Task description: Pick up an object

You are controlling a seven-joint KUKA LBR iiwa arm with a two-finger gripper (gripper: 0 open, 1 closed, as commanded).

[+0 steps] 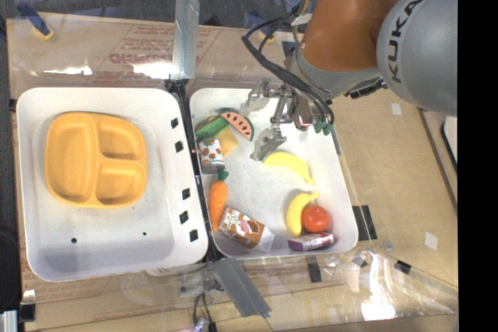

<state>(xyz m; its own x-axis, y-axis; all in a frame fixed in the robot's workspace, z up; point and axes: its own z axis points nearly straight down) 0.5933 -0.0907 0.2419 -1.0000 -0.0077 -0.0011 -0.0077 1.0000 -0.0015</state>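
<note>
On the tabletop, the end effector (272, 138), its state not discernible, was poised over a banana (286, 164); descent was judged next.

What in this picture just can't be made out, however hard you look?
- Camera view: the labels on the small can and the brown packet are too small to read.
- The purple thing at the right bin's front wall is half covered by the tomato; what it is stays unclear.
- The gripper is small and cluttered with cables, so its state is unclear.
- The arm is cut off by the right edge.
</note>
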